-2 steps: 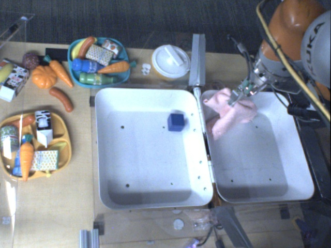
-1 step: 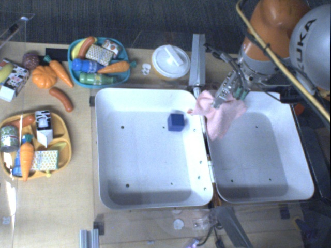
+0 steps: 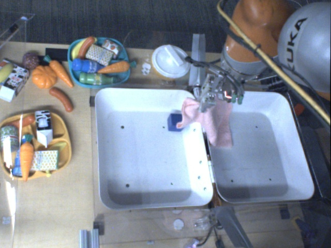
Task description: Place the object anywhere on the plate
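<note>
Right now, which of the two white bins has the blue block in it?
The left bin: the blue block sits near its upper right corner. The right bin has none.

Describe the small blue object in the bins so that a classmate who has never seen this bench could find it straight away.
Start with the left white bin, the one farther from the arm. Look near its top right part, where a pink cloth drapes over the ridge between the two bins. The small blue block sits at that cloth's left edge, the only blue, hard-edged thing on the white floor.

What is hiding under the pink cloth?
The pink cloth hangs from the gripper over the edge between the two white bins. A blue block peeks out beside it; anything underneath is covered.
</note>
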